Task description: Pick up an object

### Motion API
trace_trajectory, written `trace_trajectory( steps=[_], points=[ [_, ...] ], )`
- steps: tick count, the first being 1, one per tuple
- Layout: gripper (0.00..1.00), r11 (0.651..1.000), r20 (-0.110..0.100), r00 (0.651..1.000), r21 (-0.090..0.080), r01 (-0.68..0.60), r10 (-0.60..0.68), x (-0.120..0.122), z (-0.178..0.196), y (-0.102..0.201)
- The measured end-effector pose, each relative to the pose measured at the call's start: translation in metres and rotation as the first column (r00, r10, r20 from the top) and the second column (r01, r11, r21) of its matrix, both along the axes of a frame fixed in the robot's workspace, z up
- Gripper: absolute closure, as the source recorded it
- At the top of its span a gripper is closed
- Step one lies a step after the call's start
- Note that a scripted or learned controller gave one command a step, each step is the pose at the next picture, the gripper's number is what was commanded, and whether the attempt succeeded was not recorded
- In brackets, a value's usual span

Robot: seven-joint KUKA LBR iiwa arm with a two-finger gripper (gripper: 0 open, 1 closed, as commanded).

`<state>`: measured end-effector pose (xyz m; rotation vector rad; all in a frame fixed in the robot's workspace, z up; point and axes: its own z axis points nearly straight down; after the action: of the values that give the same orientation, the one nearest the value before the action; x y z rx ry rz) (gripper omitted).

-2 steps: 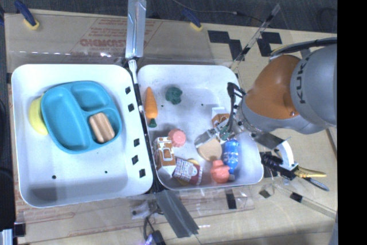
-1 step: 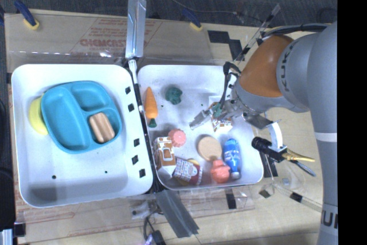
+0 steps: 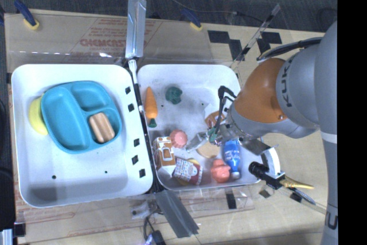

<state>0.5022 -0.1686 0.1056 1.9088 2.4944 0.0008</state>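
We see the arm's gripper (image 3: 215, 133) low in the right bin (image 3: 189, 74), its tip among a cluster of small items, but whether its jaws are apart or closed, or grasp anything, we cannot tell, as the wrist hides them. Just beside it lie a blue bottle (image 3: 231, 155), a pink ball (image 3: 179, 137) and a reddish piece (image 3: 219, 171); a printed packet (image 3: 186, 170) and a small carton (image 3: 164, 151) sit near the front wall. Farther back are a carrot (image 3: 150, 105) and a dark green toy (image 3: 174, 94). In the left bin (image 3: 74, 186) a blue divided plate (image 3: 71, 115) holds a hot dog (image 3: 101, 127) — over a yellow object (image 3: 36, 117).
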Motion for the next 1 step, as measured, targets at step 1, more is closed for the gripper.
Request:
trace_trajectory(
  steps=[1],
  points=[
    [0.00, 0.992, 0.013, 0.992, -0.003, 0.126, -0.126, 0.0128, -0.0083, 0.0508]
  ],
)
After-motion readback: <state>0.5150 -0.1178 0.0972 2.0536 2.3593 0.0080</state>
